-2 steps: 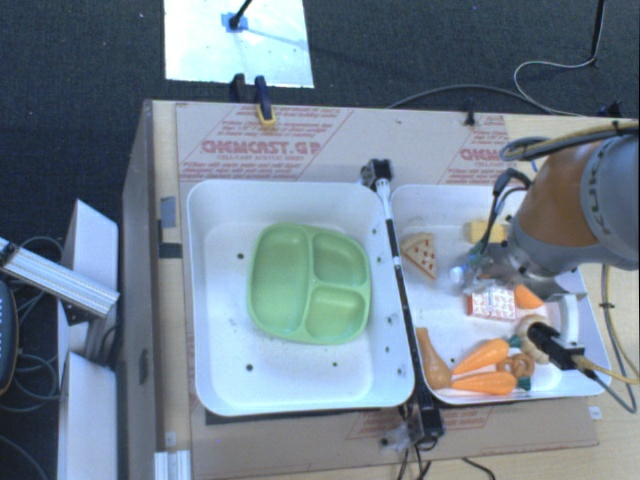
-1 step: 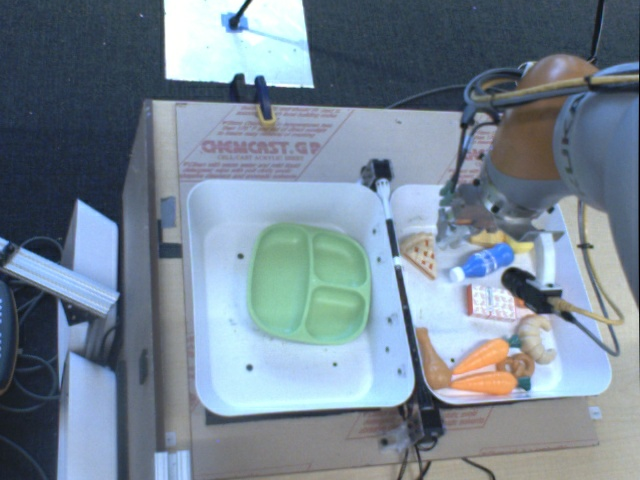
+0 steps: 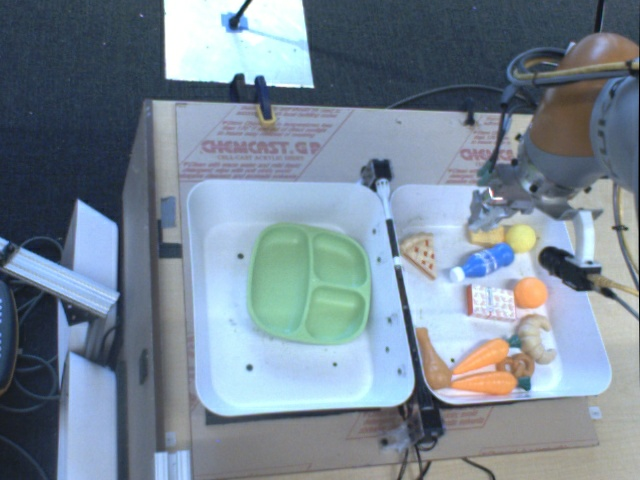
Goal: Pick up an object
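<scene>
The bench [image 3: 300, 133] is the largest thing in the camera view, a tan slab printed with red lettering, and on it the two white bins sit side by side, touching along a dark centre seam. The left bin [image 3: 215, 268] holds a green divided plate [image 3: 308, 283] (three compartments, nothing in them) lying flat near its middle. The right bin [image 3: 590, 358] carries all the small toys. The grey arm [image 3: 580, 118], with its orange band at the top right of the view, reaches in from the right over the far end of that bin, and its gripper [image 3: 488, 208] hangs low at the bin's far edge, right above a pale yellow piece [image 3: 486, 235] whose shape is hard to make out; how far the gripper's tips stand apart cannot be told from this angle, and nothing is seen caught between them. Just beside that piece sits a yellow ball [image 3: 520, 237]. Nearer the camera lie a blue bottle [image 3: 484, 262] tilted on its side, a pizza slice [image 3: 420, 255] close to the seam, a red-and-white box [image 3: 491, 302], and an orange ball [image 3: 531, 292] touching the box. At the near end lie two carrots [image 3: 482, 356], one beside the other, a chicken drumstick [image 3: 431, 358] against the seam, a pale lumpy piece [image 3: 536, 336] and a small pretzel [image 3: 516, 365].
</scene>
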### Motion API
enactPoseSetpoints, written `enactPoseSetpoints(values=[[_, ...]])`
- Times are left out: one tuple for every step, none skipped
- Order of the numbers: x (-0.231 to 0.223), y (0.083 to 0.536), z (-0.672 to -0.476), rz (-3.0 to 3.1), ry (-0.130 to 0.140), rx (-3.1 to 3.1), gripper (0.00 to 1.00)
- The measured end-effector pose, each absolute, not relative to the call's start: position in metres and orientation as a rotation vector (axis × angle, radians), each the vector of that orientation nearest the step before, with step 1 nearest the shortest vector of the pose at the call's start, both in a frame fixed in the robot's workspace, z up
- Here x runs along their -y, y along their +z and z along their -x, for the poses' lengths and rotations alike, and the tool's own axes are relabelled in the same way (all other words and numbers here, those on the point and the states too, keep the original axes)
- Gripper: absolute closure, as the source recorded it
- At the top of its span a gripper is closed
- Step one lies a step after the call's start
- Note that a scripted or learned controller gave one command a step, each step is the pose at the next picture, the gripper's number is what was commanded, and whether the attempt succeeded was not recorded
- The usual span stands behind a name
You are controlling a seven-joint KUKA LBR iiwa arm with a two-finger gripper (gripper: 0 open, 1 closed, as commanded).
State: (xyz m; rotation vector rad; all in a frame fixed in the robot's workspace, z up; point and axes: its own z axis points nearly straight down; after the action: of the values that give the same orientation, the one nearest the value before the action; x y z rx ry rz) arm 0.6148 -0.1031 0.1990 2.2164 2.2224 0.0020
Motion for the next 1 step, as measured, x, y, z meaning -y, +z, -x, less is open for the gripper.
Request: enactPoseSetpoints(values=[[0.1026, 0.1988, -0.6148, -2.216, 0.002, -2.223, 0.0]])
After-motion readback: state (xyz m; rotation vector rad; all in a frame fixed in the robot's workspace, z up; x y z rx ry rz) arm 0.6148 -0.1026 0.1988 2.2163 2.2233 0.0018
